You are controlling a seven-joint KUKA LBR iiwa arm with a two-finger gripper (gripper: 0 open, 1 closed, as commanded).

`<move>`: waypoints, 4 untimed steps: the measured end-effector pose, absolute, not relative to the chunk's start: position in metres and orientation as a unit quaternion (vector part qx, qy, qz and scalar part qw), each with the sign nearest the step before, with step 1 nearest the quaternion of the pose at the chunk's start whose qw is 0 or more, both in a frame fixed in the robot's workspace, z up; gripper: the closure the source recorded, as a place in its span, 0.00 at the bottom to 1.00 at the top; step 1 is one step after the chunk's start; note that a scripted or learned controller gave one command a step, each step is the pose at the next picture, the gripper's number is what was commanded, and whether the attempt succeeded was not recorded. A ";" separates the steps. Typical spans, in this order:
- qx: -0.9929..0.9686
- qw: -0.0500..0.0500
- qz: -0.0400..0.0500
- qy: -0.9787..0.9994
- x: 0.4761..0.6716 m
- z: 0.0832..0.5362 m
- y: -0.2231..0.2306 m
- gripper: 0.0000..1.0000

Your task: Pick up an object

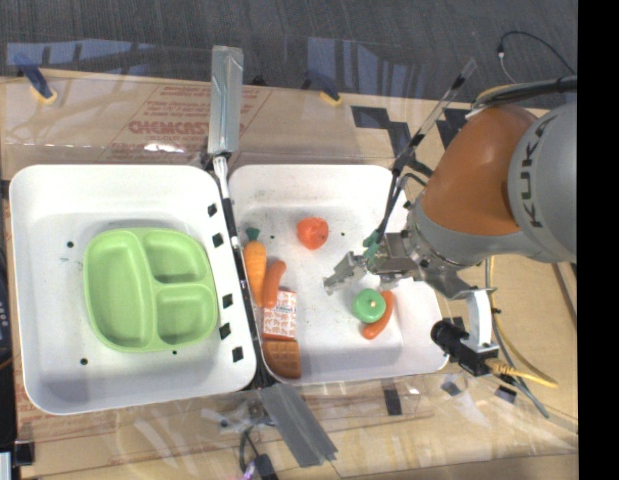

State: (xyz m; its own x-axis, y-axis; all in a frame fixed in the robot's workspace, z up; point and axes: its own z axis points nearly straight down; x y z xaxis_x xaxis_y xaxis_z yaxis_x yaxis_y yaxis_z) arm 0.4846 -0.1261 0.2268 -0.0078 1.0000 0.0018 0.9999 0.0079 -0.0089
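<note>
The desk (109, 118) carries 2 white bins side by side. The left bin (39, 268) holds a green divided plate (149, 288) with 3 compartments, lying flat near the bin's middle.

The right bin (319, 183) holds the loose items. An orange tomato (312, 232) sits in the upper middle, apart from everything else. 2 carrots (255, 268) lie side by side against the left wall, green tops toward the far side. Just below them lies a small printed packet (280, 318), and below that a brown waffle-like piece (282, 356) in the near left corner. A green round piece (369, 305) rests on an orange item (379, 324) in the right half of the bin.

The arm (489, 188) reaches in from the right over the right bin. The end effector (341, 273) points left, fingers spread wide, with nothing between them. The green round piece lies just beside it, to its lower right, under the wrist rather than between the fingers. The tomato lies near, up and to the left of the fingertips. The carrots lie farther left, apart from the fingertips.
</note>
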 end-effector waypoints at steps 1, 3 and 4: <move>-0.617 0.001 0.001 -0.787 0.477 0.267 -0.082 0.00; -0.667 0.004 0.003 -0.745 0.475 0.188 -0.068 0.00; -0.710 0.003 0.003 -0.705 0.554 0.189 -0.070 0.00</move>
State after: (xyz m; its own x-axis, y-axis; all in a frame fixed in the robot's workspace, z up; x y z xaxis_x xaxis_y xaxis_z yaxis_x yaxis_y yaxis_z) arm 0.5541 -0.0701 0.1886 0.0073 1.0000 -0.0004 0.9999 -0.0073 -0.0086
